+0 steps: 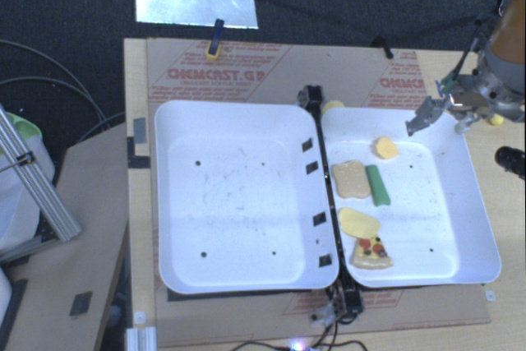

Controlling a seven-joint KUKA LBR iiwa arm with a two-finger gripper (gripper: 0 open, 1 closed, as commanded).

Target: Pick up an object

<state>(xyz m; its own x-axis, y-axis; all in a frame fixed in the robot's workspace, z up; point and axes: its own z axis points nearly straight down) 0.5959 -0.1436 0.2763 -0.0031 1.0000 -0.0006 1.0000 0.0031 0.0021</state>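
Gripper: the gripper [440, 113] is hanging over the upper right part of the right bin [472, 177], reaching in from the right; nothing is lying between its fingers [417, 121]; they are standing apart, as far as the slanted view lets me judge.
Round yellow piece: the round yellow piece [385, 148] is lying below and to the left of the fingertips, near them, apart from the other things; it is looking like the easiest pick.
Tan slice: the tan slice [352, 178] is lying lower and further left of the fingers, with the green stick [377, 185] just beside its right edge.
Lower pair: the yellow wedge [360, 221] and the pizza slice toy [371, 252] are sitting well below the fingers, close to each other, near the divider [327, 177].
Left bin: the left bin [177, 136] is lying well to the left of the fingers.
Step in hand: the arm is, I judge, lining up over a target before descending.
Doing it well: centring the fingers over the round yellow piece is mattering most; descending straight, keeping both tips off the bin wall, is giving the cleanest closure; flat pieces are likely slipping under a shallow grasp.
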